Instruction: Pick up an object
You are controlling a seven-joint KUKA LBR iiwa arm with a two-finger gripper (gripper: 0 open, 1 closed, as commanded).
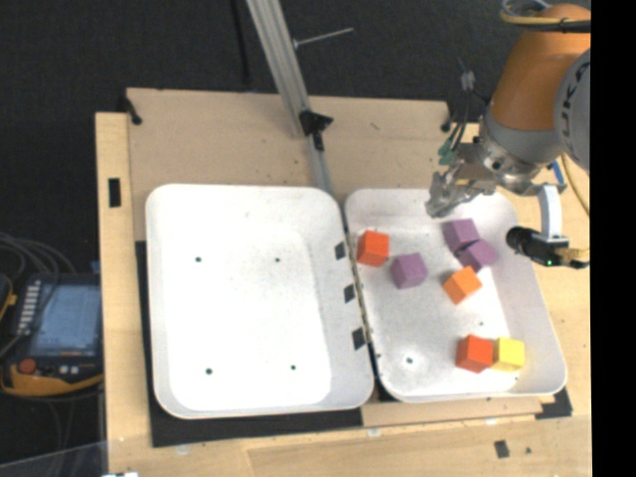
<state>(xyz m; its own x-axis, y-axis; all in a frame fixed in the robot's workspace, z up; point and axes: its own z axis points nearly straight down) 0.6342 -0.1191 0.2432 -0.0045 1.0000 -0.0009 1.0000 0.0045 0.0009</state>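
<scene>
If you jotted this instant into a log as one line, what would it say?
tool: above right white bin far edge | holding: nothing seen | nearest: purple foam cube | left white bin

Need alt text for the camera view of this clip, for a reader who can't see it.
The grey-and-orange arm's claw hovers over the far edge of the right bin, which holds seven small blocks: three purple, three orange, one yellow. The left bin sits beside it on the wooden bench.
</scene>
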